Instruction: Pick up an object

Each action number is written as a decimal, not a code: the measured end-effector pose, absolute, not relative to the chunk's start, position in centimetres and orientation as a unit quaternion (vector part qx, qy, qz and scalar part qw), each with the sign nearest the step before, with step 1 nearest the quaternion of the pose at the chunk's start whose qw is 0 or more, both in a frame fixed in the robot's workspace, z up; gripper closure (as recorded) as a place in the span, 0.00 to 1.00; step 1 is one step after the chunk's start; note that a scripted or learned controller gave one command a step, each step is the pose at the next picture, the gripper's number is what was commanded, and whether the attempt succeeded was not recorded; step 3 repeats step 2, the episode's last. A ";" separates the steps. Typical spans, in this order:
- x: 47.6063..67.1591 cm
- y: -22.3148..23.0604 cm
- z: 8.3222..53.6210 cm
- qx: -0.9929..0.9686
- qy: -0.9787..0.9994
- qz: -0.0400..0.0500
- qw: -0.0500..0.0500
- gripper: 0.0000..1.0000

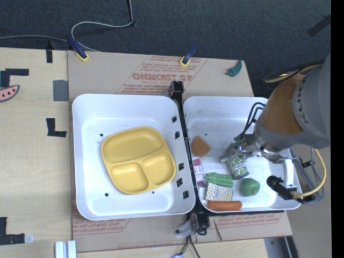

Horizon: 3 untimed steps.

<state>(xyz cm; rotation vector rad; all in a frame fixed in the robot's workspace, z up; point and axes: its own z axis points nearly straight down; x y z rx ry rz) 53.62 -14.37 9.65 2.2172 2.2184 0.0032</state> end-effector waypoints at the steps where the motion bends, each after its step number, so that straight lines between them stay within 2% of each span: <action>1: 49.8 -10.2 23.9 0.707 0.708 0.000 0.001 1.00; 2: 48.4 -4.5 25.1 0.706 0.708 0.000 -0.001 1.00; 3: 48.4 -4.5 25.1 0.706 0.708 0.000 -0.001 1.00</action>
